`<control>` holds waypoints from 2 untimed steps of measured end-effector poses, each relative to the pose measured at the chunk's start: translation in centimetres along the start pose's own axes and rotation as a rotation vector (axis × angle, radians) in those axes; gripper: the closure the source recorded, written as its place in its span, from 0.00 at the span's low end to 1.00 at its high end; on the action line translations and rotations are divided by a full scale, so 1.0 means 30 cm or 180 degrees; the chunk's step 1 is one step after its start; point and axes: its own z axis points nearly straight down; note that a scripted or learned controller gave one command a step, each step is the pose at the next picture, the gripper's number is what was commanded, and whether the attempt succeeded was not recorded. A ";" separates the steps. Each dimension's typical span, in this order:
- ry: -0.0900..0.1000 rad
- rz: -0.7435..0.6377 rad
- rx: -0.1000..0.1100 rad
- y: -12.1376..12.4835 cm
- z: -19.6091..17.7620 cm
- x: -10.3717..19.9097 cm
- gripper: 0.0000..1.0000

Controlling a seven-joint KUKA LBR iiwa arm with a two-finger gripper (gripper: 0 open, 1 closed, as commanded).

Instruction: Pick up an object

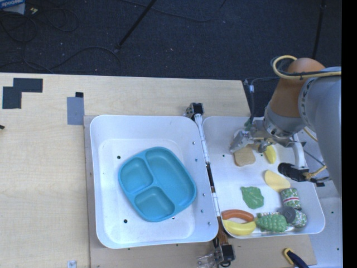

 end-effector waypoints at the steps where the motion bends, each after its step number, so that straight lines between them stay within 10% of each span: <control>1: 0.0011 0.0017 0.0005 -0.429 -0.005 0.089 0.00; 2: 0.0018 0.0034 0.0011 -0.428 -0.032 0.087 1.00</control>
